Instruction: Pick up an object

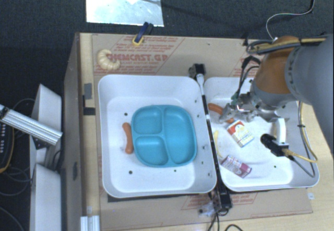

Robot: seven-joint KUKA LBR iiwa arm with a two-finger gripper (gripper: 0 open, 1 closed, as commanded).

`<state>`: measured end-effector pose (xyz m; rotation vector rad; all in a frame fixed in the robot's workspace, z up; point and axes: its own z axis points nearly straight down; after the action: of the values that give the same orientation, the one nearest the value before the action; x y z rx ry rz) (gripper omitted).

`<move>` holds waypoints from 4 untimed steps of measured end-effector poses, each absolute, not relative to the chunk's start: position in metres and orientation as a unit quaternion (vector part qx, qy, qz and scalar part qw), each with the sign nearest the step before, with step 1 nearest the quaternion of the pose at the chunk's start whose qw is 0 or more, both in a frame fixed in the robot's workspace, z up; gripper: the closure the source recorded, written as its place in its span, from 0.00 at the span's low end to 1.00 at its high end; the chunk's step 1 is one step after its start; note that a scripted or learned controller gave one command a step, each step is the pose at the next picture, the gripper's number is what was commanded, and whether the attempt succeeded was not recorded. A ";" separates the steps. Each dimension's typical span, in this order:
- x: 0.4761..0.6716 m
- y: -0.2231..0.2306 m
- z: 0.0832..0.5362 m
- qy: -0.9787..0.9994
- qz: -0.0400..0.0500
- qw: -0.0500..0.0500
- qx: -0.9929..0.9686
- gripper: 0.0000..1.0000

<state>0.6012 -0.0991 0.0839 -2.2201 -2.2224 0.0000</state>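
Jaws' state unreadable on the gripper [233, 109], low in the right bin [282, 175]; orange sausage [215, 108] just beside them looks light, soft, slick, so pinch it mid-length across the width.

A table [156, 52] topped with brown printed cardboard carries two shallow white bins side by side. The left bin [112, 136] and the right bin [271, 175] touch along their inner edges. On the cardboard behind the left bin lie a cream ridged object [106, 59] and a blue-and-yellow object [141, 34].
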 end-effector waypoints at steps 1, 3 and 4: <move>0.593 -0.087 0.084 -0.708 0.000 0.000 -0.706 0.00; 0.594 -0.087 0.095 -0.708 -0.001 -0.001 -0.706 0.00; 0.640 -0.084 0.085 -0.708 -0.001 -0.001 -0.706 0.00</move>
<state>0.6400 -0.0839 0.0847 -2.2188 -2.2270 -0.0030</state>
